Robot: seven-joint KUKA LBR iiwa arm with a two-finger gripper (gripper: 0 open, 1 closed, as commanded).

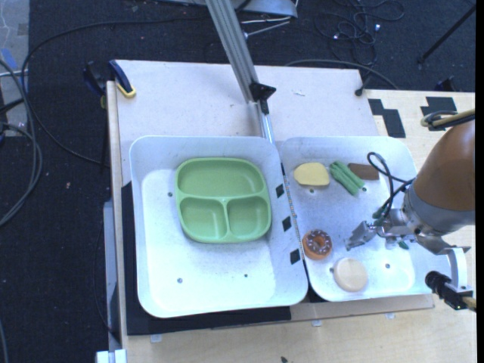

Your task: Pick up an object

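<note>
Lying loose on the floor of the right bin [393, 203], the doughnut [317, 243] is the handiest target. A pale round cookie [351, 274] sits just below-right of it; a yellow piece [311, 175] and green beans [347, 178] lie farther up. The gripper [361, 235] hangs just right of the doughnut, nothing visibly between its parts; open or closed, I cannot tell. A green divided plate [224, 200] fills the left bin [151, 203].

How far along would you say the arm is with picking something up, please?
Done: the arm has reached into the right bin, with its pincer low over the floor. In hand: nothing visibly between its fingers; it sits just right of the donut and above the pale disc. Left: the grasp and lift. The yellow piece and green piece lie untouched, and the green tray sits in the left bin.
</note>
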